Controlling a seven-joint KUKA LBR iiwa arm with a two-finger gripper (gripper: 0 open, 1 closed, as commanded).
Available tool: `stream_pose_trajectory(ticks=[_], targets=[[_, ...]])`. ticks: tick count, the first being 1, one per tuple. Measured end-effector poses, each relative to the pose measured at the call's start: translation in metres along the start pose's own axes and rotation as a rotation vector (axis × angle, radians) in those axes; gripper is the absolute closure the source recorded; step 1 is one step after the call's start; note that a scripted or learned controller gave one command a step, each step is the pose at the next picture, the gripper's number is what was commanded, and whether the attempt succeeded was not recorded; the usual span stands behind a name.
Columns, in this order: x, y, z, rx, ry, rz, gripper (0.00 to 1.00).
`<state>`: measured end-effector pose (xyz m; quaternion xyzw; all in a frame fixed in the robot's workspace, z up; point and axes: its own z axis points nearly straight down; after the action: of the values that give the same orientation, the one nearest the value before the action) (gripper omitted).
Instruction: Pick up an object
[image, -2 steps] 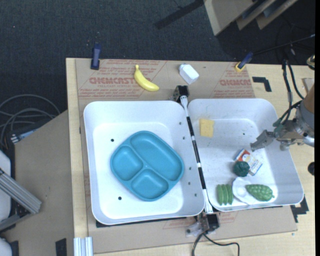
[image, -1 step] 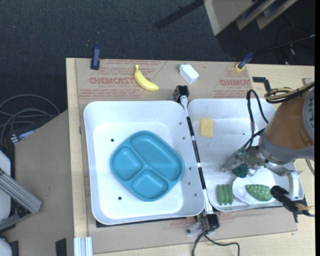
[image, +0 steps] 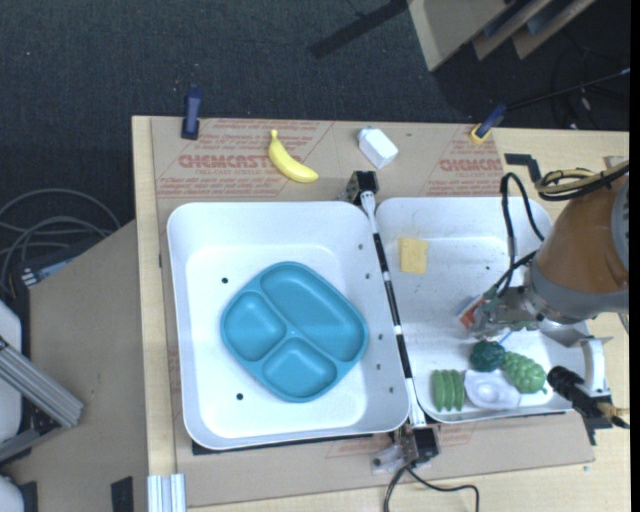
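The arm enters from 3 o'clock. Its end effector (image: 487, 315) hangs low in the right bin (image: 450, 225), and its state cannot be told. Just below it, toward 6 o'clock, a dark green object (image: 489, 355) lies beside a light green one (image: 524, 371).

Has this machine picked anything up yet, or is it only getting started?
Nothing looks lifted yet. The grey arm's gripper sits low in the right white bin, just above the dark green toy. Whether it grips anything is unclear. The square yellow block and blue divided plate lie where they are. The actual grasp and lift remain.
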<state>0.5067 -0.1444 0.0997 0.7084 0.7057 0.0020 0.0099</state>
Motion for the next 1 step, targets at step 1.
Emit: stream_pose_trajectory(ticks=[1], targets=[[0.0002, -0.0006, 0.0007, 0.002, 0.001, 0.0, 0.0]])
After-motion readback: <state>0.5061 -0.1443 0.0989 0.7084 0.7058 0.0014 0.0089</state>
